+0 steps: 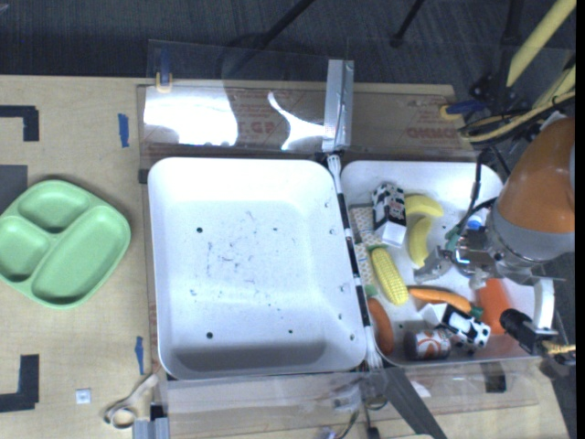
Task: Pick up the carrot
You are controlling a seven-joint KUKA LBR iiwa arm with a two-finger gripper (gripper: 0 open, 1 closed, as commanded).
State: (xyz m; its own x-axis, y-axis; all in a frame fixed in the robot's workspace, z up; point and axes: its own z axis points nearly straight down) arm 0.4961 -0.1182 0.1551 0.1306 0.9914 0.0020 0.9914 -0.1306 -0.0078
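The carrot (440, 295), a slim orange piece, lies in the right bin (457, 174) between the corn cob (388, 276) and a black-and-white cow toy (466, 326). My gripper (442, 258) hangs over the same bin, just above and to the right of the carrot, near the banana (420, 228). The grey wrist with its orange band (544, 190) covers the bin's right side. Nothing shows as held.
The right bin also holds a second cow toy (389, 204), a white block (394, 235), an orange-red piece (382, 328) at the front left, another orange piece (494, 305) and a small can (427, 343). The left bin (174, 190) adjoins it. A green divided plate (60, 242) sits far left.
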